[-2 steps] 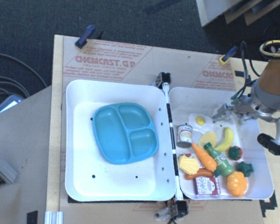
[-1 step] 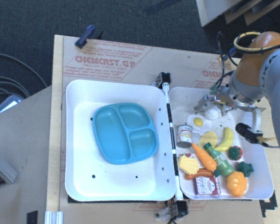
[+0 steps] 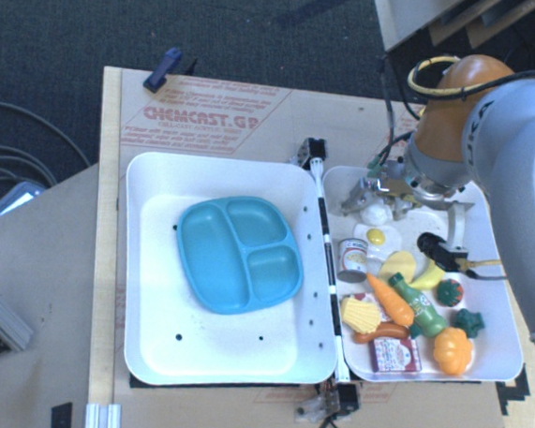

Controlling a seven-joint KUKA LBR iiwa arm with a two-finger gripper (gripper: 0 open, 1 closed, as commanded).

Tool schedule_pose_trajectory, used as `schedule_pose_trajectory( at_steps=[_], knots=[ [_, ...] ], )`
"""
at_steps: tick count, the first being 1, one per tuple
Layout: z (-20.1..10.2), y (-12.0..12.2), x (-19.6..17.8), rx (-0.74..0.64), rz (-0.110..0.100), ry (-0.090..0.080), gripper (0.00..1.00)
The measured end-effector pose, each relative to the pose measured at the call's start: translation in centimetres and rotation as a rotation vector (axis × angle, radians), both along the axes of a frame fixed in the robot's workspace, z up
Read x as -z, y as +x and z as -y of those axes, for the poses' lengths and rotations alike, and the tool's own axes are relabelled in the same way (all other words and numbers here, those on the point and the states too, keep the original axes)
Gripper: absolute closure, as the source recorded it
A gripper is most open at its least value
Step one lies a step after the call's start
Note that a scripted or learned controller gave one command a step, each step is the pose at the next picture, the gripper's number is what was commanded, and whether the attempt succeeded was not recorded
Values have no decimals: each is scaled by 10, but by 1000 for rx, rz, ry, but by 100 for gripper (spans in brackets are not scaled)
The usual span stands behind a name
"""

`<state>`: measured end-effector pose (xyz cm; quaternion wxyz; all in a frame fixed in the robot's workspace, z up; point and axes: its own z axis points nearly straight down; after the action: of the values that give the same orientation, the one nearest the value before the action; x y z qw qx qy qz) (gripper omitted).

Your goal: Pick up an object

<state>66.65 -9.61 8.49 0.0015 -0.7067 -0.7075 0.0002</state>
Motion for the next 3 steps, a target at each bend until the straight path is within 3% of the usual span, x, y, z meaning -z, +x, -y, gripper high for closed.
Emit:
schedule_pose_trajectory(
  at_steps=[1,2,3],
  knots=[
    [5,-76,0,2,3,-2,0],
    [6,0,0,1,4,-2,0],
    [9,-43,0,1,0,-1,0]
  ],
)
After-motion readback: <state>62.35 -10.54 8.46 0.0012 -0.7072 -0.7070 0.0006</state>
